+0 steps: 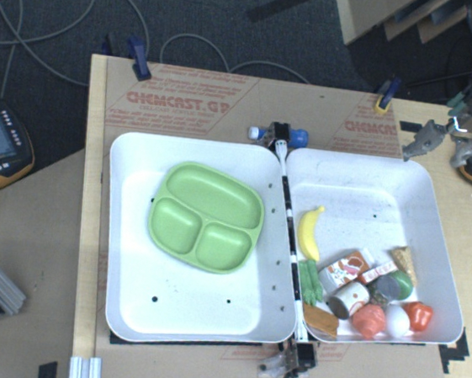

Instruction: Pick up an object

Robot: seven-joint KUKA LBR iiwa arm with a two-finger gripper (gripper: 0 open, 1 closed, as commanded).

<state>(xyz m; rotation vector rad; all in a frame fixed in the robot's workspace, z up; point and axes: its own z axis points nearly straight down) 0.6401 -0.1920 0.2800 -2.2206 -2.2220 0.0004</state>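
Looking at your frame: hand [419, 144] is sitting at upper right, just above the right bin's [364, 180] top corner, and I can't tell its state. Pickable items are crowding that bin's lower right corner: banana [309, 232], can [347, 300], tomato [418, 315]. Green divided plate [206, 217] is lying in the left bin [129, 239].
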